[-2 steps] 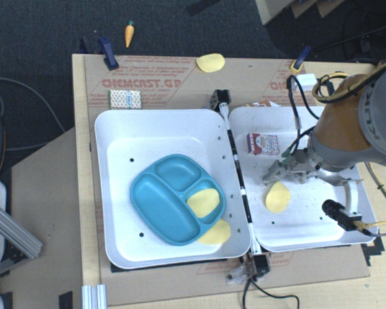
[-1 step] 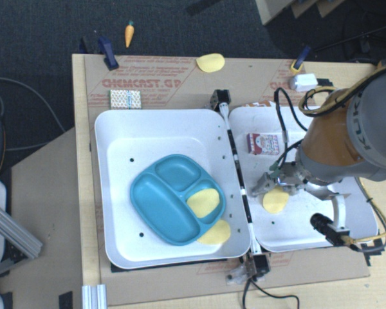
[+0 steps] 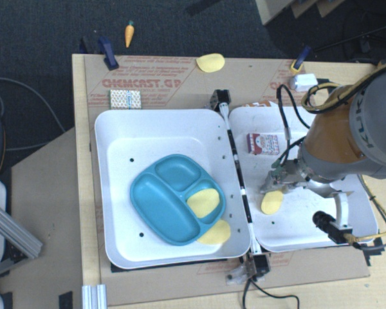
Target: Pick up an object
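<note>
A small yellow object [image 3: 271, 202] lies on the floor of the right bin [image 3: 296, 237], near its left wall. My gripper [image 3: 275, 180] hangs just above it, reaching in from the right under the orange band. A red and white packet [image 3: 263, 143] lies flat further back in the same bin. In the left bin [image 3: 116, 147] sits a blue divided plate [image 3: 174, 198] with a yellow piece [image 3: 204, 202] in one compartment. Another yellow piece [image 3: 215, 233] rests against the plate's near edge.
On the bench behind the bins lie a yellow object [image 3: 210, 62], a patterned white packet [image 3: 125, 98] and a blue clip [image 3: 107, 53]. A small orange carrot-like thing [image 3: 129, 35] lies on the dark floor beyond. The arm covers much of the right bin's right side.
</note>
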You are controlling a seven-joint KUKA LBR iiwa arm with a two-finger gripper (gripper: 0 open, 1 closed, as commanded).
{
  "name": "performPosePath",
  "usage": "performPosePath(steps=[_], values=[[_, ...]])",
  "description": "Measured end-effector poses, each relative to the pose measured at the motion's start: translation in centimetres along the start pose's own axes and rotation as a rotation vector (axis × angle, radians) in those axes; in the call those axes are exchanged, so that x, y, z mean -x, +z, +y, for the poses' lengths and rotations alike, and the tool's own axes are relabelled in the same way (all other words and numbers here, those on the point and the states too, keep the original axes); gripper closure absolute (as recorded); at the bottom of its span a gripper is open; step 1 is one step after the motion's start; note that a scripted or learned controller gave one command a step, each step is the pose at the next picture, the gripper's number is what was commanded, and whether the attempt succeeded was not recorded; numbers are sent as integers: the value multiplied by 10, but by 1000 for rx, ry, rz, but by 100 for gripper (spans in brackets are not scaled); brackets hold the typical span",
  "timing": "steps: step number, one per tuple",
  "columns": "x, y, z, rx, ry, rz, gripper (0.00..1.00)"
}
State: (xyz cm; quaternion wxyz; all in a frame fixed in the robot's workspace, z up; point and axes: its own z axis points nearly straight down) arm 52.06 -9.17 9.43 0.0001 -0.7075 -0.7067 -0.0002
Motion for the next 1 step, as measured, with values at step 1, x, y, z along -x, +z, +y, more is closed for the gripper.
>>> performPosePath(steps=[1], values=[[-64, -90, 28, 1, -2, 0, 100]])
